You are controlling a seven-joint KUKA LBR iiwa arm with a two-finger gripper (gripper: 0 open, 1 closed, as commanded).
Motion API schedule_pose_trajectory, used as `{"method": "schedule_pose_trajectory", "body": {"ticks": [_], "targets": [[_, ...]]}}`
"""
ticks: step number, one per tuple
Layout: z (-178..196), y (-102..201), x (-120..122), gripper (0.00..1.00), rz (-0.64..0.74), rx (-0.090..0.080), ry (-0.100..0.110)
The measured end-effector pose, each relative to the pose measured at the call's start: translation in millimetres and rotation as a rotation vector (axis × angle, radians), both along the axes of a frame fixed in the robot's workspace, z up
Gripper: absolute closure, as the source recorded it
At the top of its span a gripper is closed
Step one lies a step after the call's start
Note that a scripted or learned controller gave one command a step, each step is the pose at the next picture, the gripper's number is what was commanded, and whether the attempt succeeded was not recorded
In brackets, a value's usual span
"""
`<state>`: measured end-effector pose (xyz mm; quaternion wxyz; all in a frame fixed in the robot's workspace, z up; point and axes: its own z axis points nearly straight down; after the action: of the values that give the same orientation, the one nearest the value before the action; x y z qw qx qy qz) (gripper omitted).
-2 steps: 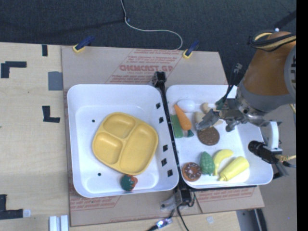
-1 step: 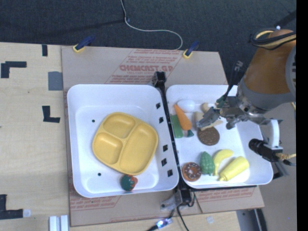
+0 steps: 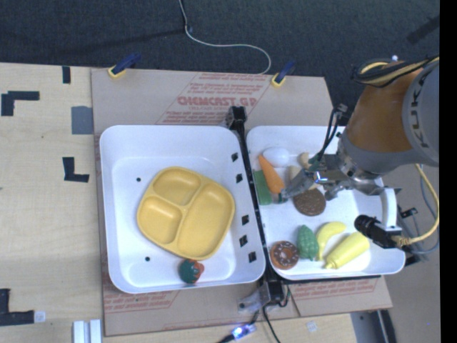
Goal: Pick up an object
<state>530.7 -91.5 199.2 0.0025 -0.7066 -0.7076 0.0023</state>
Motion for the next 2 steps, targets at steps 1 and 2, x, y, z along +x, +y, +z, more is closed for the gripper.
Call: {"method": "schedule_pose_trajectory", "body": {"ticks": [1,2], "targets": [[-46.8,-5.4,3.2,0.0,-0.001,0.0,0.0],[-104.8,-9.7,9.7,0.0,0.0,0.0,-0.001]]}}
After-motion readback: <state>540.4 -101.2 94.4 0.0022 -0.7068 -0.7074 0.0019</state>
